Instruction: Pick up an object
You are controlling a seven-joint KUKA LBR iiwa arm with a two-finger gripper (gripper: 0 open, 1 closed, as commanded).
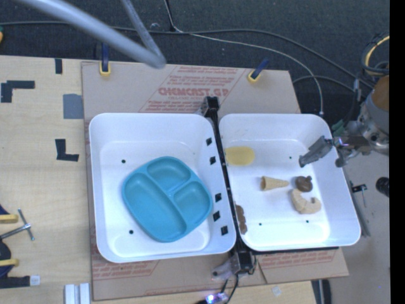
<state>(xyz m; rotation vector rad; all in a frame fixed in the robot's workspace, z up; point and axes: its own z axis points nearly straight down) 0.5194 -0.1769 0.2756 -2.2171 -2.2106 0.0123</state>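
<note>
We see the gripper [324, 151] at the right bin's [278, 124] right rim, dark fingers angled down-left into it, nothing between them; open or closed, we cannot tell. Pickable items sit in that bin: a yellow disc [240, 156] near the divider, a tan cone piece [273, 183], a small brown lump [304, 183] and a beige curved piece [305, 202] just below it. The left bin [104, 138] holds a blue divided plate [166, 198]. We judge the arm is staged for the right-side cluster, nearest its reach.

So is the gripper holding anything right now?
Nothing is held: the gripper hangs above the right white bin, apart from the food pieces.
</note>
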